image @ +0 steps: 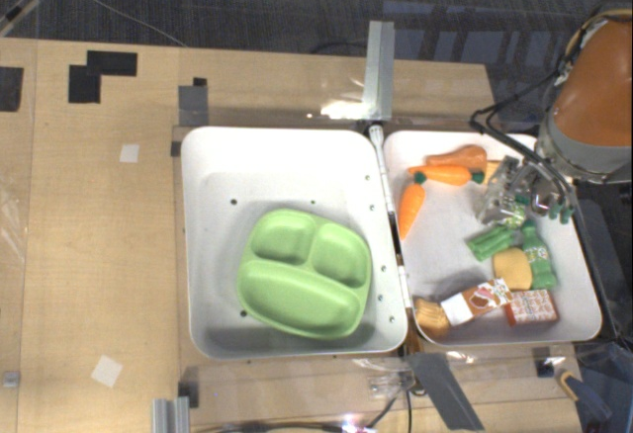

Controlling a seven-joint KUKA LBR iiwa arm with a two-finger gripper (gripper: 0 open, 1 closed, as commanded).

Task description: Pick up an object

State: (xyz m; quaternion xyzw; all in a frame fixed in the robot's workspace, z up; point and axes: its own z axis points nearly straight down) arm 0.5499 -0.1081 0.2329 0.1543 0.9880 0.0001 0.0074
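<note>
Two white bins sit side by side on the tabletop, and the gripper [522,192] hangs low in the right bin [445,253], right above a green toy [492,242] lying slantwise just below it, though its grip I cannot tell.

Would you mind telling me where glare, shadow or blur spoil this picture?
In the camera view, glare whitens the bench's clear sheet behind the two bins; the green three-compartment plastic plate casts a soft shadow on the left white bin; the grey claw over the right white bin looks smeared, its shape hard to read.
</note>
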